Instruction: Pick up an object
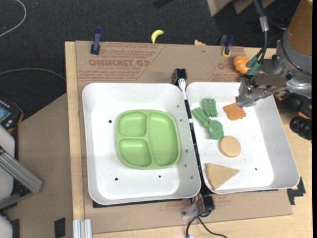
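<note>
The tan triangular wedge of toy food (220,174) lies nearest the lens, at about five o'clock in the right-hand shallow white bin (277,148), with its lower corner close to that bin's near rim. Largest on the bench is the left-hand shallow white bin (96,133), which holds a pale green plastic plate with three compartments (147,138) lying flat at its centre. In the right bin, going down in size, are a green toy broccoli-like piece (208,122) at nine o'clock, a round beige disc (230,147) near the centre just below it, a small green ridged block (209,106) at ten o'clock, and a flat orange squarish slab (234,111) at about twelve o'clock. The two-finger gripper (246,98) hangs just at the slab's upper right corner, so this slab looks like the likely target; I cannot tell whether the jaws are apart or together, since they are dark and blurred against the wrist. To do the pick well, the gripper should centre over the slab and descend fully to the bin floor, because the piece looks thin and low, and a shallow close would likely slide off its edges. The slab appears matte, with slightly uneven edges.
</note>
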You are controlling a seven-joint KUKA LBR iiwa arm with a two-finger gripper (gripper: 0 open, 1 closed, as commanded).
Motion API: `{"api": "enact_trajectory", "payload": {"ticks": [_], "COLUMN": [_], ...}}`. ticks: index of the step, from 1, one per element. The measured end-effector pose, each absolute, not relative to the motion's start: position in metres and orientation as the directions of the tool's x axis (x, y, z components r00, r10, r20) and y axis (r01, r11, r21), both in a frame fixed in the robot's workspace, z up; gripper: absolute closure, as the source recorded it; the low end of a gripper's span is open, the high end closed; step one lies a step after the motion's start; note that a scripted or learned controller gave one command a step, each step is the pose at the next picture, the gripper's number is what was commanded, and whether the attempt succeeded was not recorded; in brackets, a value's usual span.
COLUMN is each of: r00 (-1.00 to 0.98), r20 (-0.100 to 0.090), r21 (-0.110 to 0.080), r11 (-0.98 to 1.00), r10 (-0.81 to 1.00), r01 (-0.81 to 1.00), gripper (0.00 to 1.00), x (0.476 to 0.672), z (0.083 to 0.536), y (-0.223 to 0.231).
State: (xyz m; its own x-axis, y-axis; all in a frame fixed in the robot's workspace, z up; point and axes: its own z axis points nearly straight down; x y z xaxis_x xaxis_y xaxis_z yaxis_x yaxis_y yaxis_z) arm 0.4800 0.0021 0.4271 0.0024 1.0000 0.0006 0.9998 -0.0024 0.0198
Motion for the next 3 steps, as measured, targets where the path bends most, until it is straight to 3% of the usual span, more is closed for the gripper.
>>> {"api": "enact_trajectory", "payload": {"ticks": [1, 2, 3], "r00": [-0.005, -0.004, -0.001], "r20": [0.000, 0.004, 0.000], "r21": [-0.018, 0.014, 0.003], "r11": [0.005, 0.004, 0.001], "r10": [1.000, 1.000, 1.000], "r01": [1.000, 1.000, 1.000], "gripper": [1.00, 1.00, 1.00], "x": [0.476, 0.489, 0.488], "z": [0.263, 0.384, 0.387], "y": [0.065, 0.090, 0.088]}}
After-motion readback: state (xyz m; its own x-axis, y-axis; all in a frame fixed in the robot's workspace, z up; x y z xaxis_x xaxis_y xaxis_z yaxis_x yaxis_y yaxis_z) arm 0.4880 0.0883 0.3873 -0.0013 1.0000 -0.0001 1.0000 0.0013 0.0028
